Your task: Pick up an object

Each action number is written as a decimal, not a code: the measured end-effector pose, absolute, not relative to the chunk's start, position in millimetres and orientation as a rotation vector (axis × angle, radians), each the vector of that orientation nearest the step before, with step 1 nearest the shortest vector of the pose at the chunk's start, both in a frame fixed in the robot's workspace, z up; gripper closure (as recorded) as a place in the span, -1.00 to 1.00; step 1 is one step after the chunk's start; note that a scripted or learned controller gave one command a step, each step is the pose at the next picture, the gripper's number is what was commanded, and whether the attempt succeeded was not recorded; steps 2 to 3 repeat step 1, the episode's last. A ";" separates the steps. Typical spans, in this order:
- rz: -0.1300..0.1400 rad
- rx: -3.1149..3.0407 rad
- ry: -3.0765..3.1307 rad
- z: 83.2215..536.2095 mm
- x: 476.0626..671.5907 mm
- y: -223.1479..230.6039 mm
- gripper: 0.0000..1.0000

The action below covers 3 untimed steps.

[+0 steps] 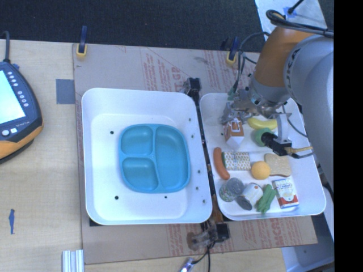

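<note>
Near the bottom edge of the frame, the right bin (pixel 317 205) holds a small red-and-white carton (pixel 285 193) at its lower right corner, with a green pod (pixel 266 199) and two round silver tins (pixel 231 189) lined up to the carton's left. Above them lie an orange ball (pixel 260 170), a slice of toast (pixel 278 164), a patterned packet (pixel 236 161) and a red sausage (pixel 220 163) along the bin's left wall. Higher up, a small brown-and-white box (pixel 234 130) stands upright in the upper left part of this bin, with a banana (pixel 262 122) just to its right. The jaws (pixel 233 115) sit directly over the box's top; whether they are spread or closed cannot be told, nor whether they touch it. A blue divided plate (pixel 154 157) lies in the left bin (pixel 93 152). An orange-edged tablet (pixel 16 111) rests on the worktop (pixel 39 208) at the left.
</note>
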State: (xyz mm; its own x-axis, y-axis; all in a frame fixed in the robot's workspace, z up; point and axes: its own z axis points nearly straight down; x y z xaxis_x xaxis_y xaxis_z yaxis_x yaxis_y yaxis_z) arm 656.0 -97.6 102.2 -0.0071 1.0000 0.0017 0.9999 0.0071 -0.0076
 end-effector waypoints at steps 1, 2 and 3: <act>-0.001 -2.215 -2.225 193.0 636.1 -28.6 1.00; -0.001 -2.215 -2.225 193.0 636.1 -28.6 1.00; -0.001 -2.215 -2.225 193.0 636.1 -28.6 1.00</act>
